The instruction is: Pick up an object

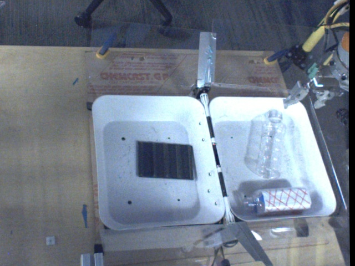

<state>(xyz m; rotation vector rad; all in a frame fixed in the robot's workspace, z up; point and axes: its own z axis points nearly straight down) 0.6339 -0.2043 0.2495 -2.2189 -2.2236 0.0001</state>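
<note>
Two candidates lie in the right bin [314,127]: a clear plastic bottle [265,144], light, slick, best pinched across its ribbed body; a red-checked tube [280,200] near the front wall; jaws [310,90] hover over the far corner, state impossible to tell

I work in what looks like a robotics lab or test cell, not a home or shop. My bench [44,148] is plain bare wood, and two shallow white bins [111,121] sit side by side on it, held at their seam by metal brackets [207,60]. A clear sheet [138,73] with red lettering, too blurred for me to read, lies behind them, pinned by clamps [104,51]. Yellow cables [321,26] trail at the upper right, and beyond the bench a black stand's legs [125,1] rest on dark grey carpet [249,10].
</note>
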